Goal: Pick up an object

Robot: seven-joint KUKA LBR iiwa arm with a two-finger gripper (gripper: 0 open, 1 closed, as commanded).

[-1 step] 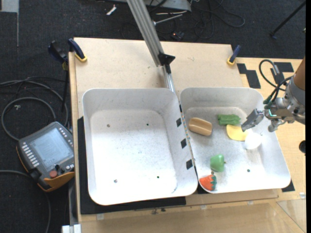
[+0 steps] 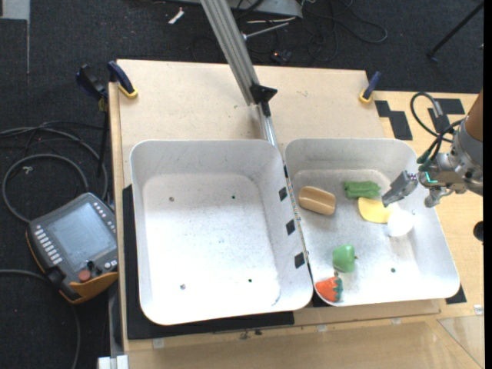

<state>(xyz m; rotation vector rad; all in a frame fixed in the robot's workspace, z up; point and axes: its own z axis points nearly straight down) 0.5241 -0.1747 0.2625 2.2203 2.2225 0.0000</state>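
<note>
Nothing is lifted yet; the claw (image 2: pixel 416 191) hangs spread and bare at the right bin's (image 2: pixel 430 279) upper-right edge, near the yellow piece (image 2: pixel 373 211); grasping remains.

Arm enters from the right edge, grey wrist section visible at mid-height, orange band partly showing at the far right above it. Wrist angled down and to the left. Gripper (image 2: pixel 416 188) sits at the right side of the scene, low, two fingers spread apart: left finger (image 2: pixel 398 187) slanting down-left, right finger (image 2: pixel 432 196) shorter in view, nearer the edge. Nothing seen between the fingers. Teal glow at the gripper base.
</note>
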